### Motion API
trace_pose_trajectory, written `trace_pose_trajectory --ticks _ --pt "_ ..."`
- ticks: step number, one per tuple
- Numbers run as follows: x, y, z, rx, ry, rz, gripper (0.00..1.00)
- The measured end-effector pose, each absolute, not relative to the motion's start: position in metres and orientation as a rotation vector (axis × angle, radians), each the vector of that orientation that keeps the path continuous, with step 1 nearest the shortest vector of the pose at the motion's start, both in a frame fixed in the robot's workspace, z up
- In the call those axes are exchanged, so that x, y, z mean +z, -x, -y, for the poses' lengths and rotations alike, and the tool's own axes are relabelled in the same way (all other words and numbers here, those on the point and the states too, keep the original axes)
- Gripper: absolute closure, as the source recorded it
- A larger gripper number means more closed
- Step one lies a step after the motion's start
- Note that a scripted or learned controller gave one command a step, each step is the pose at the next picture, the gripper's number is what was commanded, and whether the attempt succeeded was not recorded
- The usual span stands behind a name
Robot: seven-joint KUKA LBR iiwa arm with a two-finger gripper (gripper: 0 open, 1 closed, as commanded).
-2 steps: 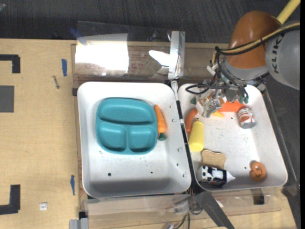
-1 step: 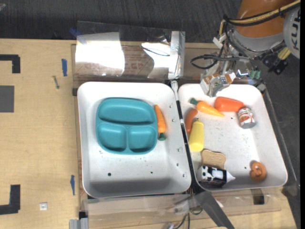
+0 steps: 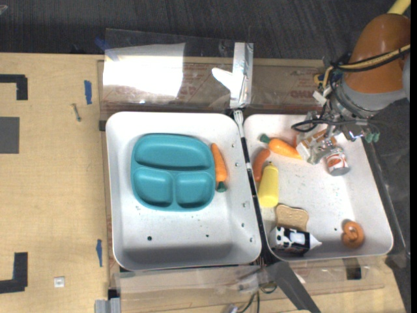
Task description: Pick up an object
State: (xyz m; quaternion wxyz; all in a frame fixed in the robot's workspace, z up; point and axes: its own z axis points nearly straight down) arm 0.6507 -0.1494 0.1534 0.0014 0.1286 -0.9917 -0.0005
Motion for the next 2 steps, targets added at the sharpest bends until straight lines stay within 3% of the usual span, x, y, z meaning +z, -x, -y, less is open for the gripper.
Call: trace_pose_trajectory --ticks 1,2 --pt "0.214 -0.670 0.124 0.002 -0.309 3.141 1.00" --pt "0.120 -0.668 0.159 0.001 -0.405 3.121 1.00"
